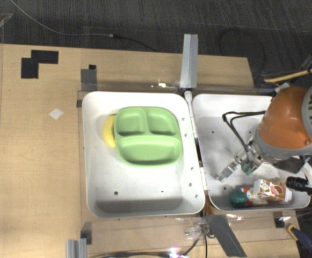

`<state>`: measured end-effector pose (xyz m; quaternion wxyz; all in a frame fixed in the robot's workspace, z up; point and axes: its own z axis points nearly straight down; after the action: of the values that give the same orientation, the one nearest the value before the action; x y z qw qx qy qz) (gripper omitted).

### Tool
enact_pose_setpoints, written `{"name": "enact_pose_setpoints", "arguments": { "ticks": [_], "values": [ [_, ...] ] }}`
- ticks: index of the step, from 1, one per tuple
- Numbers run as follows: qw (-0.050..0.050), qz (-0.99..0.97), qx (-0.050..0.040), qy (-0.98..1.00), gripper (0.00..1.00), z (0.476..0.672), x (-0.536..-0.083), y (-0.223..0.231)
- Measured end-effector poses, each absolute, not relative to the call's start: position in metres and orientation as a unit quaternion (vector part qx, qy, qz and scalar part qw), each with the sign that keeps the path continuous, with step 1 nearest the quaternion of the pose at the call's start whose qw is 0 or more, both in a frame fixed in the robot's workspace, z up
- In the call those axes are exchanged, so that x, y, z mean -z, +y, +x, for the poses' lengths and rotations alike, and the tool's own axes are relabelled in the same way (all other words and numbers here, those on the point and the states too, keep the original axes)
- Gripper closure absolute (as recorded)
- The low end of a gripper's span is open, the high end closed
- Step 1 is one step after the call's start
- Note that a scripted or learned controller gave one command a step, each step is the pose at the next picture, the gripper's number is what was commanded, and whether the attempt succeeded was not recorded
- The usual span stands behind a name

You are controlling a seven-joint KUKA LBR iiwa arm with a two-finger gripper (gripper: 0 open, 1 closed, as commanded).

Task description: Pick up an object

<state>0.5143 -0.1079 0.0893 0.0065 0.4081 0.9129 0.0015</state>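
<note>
Two bins point(145, 206): green tray point(146, 135) left, bottle point(263, 193) right.

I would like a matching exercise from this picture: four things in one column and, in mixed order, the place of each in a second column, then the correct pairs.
Things:
1. green divided plate
2. yellow object
3. bottle with green cap
4. claw

Places:
A. right bin, near its front edge
B. middle of the left bin
C. over the right bin's floor, above the bottle
D. partly under the plate's left side

Pairs: 1-B, 2-D, 3-A, 4-C
</note>
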Motion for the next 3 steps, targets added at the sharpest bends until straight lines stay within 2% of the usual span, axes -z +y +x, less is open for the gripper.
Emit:
{"name": "enact_pose_setpoints", "arguments": {
  "ticks": [1,2,3],
  "values": [
    [0.007,0.408,-0.0022,0.913,0.00,0.531,-0.089,-0.088],
    [0.005,0.443,-0.0021,0.897,0.00,0.578,-0.088,-0.094],
    [0.004,0.240,-0.0016,0.971,0.00,0.600,-0.187,0.010]
  ]
}}
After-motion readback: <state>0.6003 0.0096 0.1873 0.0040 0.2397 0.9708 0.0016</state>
